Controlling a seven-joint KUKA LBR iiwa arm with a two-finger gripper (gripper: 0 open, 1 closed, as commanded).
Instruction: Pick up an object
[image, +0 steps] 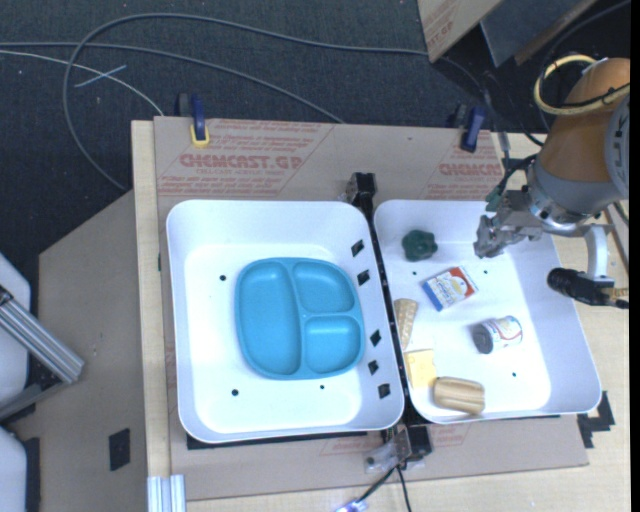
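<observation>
claw (487, 243): above right bin (560, 385), just right of green lump (419, 243); open/shut can't tell
target: green lump, prob. soft, light; pinch across its middle

The right bin (560, 375) holds six small things. A dark green lump (419, 243) lies near its far left corner. A blue and red packet (448, 287) lies flat near the middle. A grey and white can (496, 333) lies on its side. Along the left wall lie a tan cone (405, 318), a yellow block (420, 368), and a brown bread roll (459, 395) at the near edge.
</observation>
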